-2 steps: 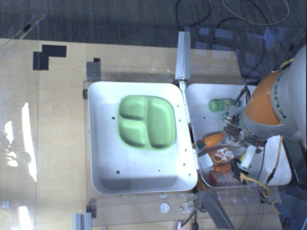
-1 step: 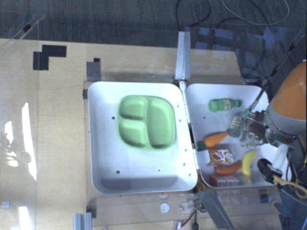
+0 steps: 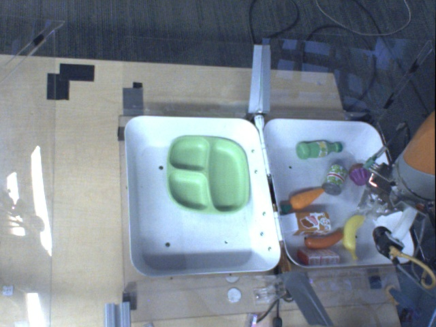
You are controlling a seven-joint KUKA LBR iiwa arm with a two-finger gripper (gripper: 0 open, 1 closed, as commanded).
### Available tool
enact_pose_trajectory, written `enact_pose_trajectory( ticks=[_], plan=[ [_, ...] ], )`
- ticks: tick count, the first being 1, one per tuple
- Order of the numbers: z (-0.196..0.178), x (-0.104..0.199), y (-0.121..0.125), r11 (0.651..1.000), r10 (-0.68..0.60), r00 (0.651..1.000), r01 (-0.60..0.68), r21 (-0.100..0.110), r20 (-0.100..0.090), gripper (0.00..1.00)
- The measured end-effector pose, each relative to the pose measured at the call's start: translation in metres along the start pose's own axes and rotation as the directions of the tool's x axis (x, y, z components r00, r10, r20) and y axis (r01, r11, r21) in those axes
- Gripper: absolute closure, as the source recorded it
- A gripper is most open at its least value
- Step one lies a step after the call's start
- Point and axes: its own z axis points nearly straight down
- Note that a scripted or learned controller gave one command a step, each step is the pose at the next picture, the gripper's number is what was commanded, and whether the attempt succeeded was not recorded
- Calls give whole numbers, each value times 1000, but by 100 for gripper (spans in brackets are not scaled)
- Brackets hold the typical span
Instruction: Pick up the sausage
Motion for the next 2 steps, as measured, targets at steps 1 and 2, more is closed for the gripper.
enact_pose_trajectory(
  ticks=[1,2],
  plan=[
    [38,-2,1,976,217,976,-217,3,1,100],
    [-14,-7,6,909,416,909,-416,-2,-1,100]
  ],
)
